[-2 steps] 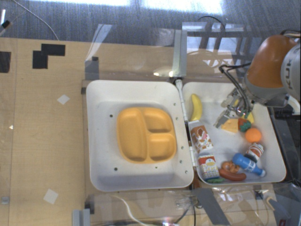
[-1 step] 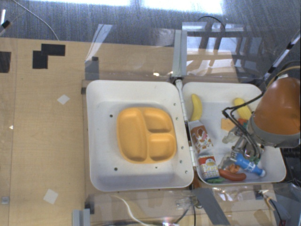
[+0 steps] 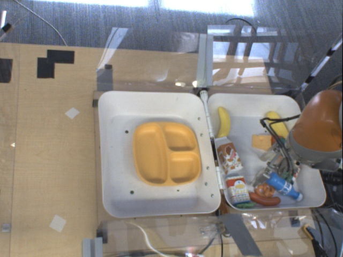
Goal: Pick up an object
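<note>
The arm (image 3: pixel 319 130) comes in from the right edge of the frame, its orange band over the right bin (image 3: pixel 241 103), and its gripper (image 3: pixel 276 170) hangs low over the bin's lower right part. Whether the jaws are apart or together cannot be told; wires and metal parts blur them.

Just below the gripper lies a blue bottle (image 3: pixel 282 187), and beside it, near the bin's bottom wall, a red sausage (image 3: pixel 264 198) with something green (image 3: pixel 245 204) to its left. Along the bin's left wall sit a small carton (image 3: pixel 229 157) and, below it, a red-and-white packet (image 3: pixel 237 188). A banana (image 3: pixel 224 121) lies at the upper left of this bin; a second yellow fruit (image 3: pixel 274 119) and a pale orange block (image 3: pixel 261 141) lie near the arm, partly crossed by a black cable (image 3: pixel 278 123).

The left bin (image 3: pixel 115 143) holds a yellow divided tray (image 3: pixel 166 153) in its middle.

Both bins rest on a light wooden bench (image 3: pixel 48 143) with black markings at the upper left. Grey carpet (image 3: pixel 134 20) lies beyond.
</note>
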Controlling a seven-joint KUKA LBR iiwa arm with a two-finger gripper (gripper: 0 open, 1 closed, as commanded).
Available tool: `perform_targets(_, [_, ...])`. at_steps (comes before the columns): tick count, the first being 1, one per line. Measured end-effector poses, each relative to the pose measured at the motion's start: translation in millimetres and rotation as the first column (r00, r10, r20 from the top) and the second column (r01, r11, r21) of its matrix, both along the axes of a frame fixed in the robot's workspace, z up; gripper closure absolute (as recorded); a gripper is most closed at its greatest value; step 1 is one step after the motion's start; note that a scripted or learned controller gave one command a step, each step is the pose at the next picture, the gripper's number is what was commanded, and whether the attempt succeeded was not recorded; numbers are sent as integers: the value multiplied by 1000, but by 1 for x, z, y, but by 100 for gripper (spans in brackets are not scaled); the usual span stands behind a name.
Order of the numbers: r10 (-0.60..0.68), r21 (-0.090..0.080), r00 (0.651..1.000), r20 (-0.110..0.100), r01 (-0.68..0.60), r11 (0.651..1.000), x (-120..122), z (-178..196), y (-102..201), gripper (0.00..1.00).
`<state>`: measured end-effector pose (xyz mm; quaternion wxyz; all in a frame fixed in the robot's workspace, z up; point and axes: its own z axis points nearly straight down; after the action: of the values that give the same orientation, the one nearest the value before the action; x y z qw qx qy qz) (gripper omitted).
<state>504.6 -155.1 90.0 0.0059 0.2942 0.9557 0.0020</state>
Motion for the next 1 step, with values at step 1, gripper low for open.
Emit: perform_targets(1, [-265, -1, 964, 6, 265, 964, -13, 0, 1, 0])
